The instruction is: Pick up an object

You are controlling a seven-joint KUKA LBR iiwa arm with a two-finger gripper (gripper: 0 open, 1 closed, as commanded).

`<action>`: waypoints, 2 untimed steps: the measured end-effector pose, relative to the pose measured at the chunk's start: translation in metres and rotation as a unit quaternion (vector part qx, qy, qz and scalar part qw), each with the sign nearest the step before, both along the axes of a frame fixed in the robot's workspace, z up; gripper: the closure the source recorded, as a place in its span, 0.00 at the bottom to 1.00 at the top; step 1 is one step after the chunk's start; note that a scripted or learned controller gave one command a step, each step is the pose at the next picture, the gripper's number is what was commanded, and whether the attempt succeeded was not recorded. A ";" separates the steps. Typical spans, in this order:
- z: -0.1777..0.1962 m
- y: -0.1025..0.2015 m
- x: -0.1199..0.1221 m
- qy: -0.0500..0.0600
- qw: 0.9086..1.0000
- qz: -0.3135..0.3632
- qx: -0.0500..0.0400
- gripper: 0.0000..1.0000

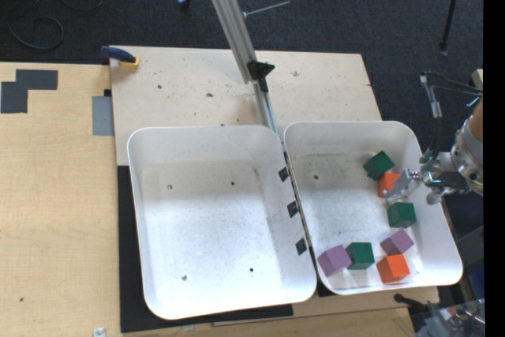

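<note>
Orange block (387, 184) beside green block (379, 164), claw (411, 179) touching.

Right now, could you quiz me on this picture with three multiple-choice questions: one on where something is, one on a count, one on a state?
1. Where do the blocks lie?
A. left bin
B. right bin
C. wooden bench

2. How many green blocks are there?
A. one
B. three
C. five

3. Where is the gripper?
A. over the left bin
B. at the right bin's right rim
C. above the blue clamp

Answers:
1 B, all blocks sit in the right bin.
2 B, green blocks at.
3 B, the gripper reaches in beside an orange block.
</note>
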State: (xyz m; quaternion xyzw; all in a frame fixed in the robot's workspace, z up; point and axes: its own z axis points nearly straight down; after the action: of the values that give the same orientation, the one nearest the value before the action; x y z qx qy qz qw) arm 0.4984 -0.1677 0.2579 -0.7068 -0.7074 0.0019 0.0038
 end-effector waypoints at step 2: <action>-0.062 0.002 0.000 0.001 1.000 -0.001 0.000 0.00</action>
State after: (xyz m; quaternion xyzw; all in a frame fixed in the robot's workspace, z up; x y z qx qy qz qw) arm 0.4987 -0.1661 0.1958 -0.7073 -0.7069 0.0023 0.0045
